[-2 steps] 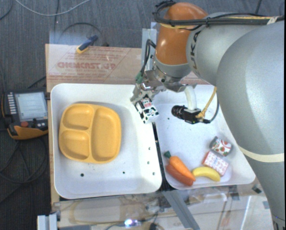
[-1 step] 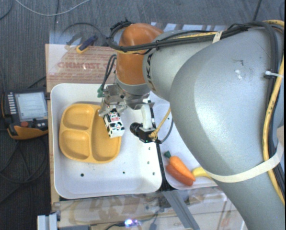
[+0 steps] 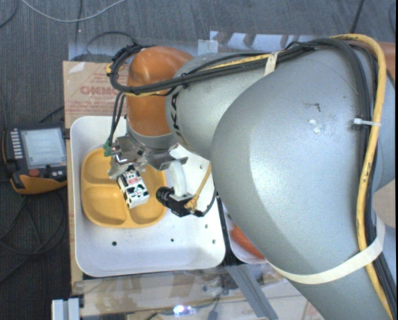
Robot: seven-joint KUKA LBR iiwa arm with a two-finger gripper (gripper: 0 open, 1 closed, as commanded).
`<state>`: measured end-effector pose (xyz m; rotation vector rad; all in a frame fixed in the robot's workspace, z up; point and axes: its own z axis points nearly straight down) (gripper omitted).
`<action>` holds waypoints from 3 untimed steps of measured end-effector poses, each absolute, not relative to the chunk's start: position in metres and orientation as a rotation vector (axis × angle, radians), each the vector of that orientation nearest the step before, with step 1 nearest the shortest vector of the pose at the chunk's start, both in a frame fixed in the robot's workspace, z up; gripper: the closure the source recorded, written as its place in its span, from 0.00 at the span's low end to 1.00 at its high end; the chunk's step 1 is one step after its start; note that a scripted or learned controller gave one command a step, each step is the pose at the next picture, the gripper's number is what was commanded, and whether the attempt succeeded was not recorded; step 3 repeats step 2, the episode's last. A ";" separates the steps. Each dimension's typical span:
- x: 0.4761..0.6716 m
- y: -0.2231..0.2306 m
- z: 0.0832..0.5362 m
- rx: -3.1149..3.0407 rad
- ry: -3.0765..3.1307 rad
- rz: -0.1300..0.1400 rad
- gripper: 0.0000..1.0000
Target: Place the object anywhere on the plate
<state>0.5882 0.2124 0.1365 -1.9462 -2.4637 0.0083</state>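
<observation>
Over the left bin: gripper (image 3: 133, 179), hanging from the arm's orange wrist band (image 3: 152, 95), low above the plate
Plate: yellow, divided into compartments (image 3: 102, 202), lying in the left white bin (image 3: 145, 255) toward its left side
Object: small white box with black markings and a red spot (image 3: 135, 187), tilted, over the ridge between the plate's compartments
Fingers: narrow, closed against the box from above; the box shows between them, its lower end free
Contact with plate: cannot tell whether the box touches the plate or hangs just above it
Arm: grey, bulky (image 3: 285, 159), reaching in from the right and hiding most of the right bin (image 3: 242, 249)
Cables: black bundle looped over the orange band (image 3: 122, 65); yellow cable along the arm's upper edge (image 3: 372, 45)
Beside the wrist: black fitting with a thin yellow lead (image 3: 175, 202), above the bin floor just right of the plate
Left of the tabletop: handheld controller with grey screen (image 3: 37, 153), on dark carpet (image 3: 25, 45)
Behind the left bin: cardboard sheet with red print (image 3: 85, 92)
</observation>
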 end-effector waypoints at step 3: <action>0.585 0.205 0.096 -2.081 -2.379 -0.035 0.00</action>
